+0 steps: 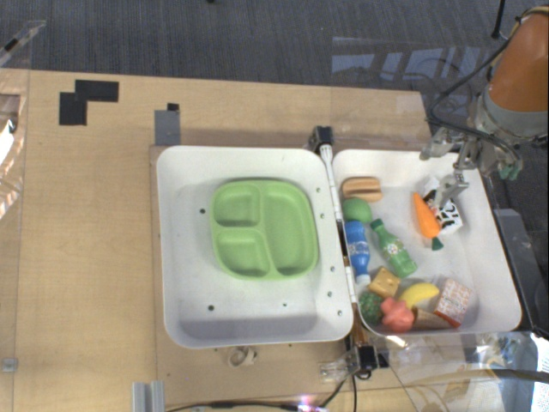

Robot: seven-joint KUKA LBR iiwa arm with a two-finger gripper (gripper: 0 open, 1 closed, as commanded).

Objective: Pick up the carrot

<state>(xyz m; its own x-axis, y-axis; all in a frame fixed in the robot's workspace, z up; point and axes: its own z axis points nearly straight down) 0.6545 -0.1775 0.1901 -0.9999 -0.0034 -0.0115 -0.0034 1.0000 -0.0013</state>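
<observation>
1. Clutter is crowding the near corner of the right bin (pixel 506 303): a red fruit (pixel 396 314), a banana (pixel 419 293), a patterned packet (pixel 455 299) and a yellow block (pixel 384 281) are lying packed together, well apart from the carrot.
2. Sitting in the left bin (pixel 184 316) is a green tray (pixel 262 228) with compartments, and it is playing no part in this step.
3. Lying along the divider side of the right bin are a blue bottle (pixel 357 245), a green bottle (pixel 393 249), a green ball (pixel 357 210) and a burger (pixel 361 187).
4. Carrot (pixel 425 216) is lying orange and slanted in the middle of the right bin, its green tip pointing toward the near edge, and a black-and-white toy (pixel 446 215) is touching or sitting just beside it on the arm's side.
5. Jaws (pixel 457 181) are hanging just beyond the carrot's far end, over the black-and-white toy, and I cannot tell how far they are parted; nothing is visibly sitting between them.
6. For a good grasp, I am judging that the jaws should be shifting toward the carrot's middle and closing across its narrow width, keeping clear of the toy beside it.
7. Arm (pixel 523 75) is being cut off at the frame's edge, and cables and wrist hardware are muddling the outline of the jaws.
8. Desk (pixel 103 230) is stretching away behind the bins, with black marks near its far left corner.
</observation>
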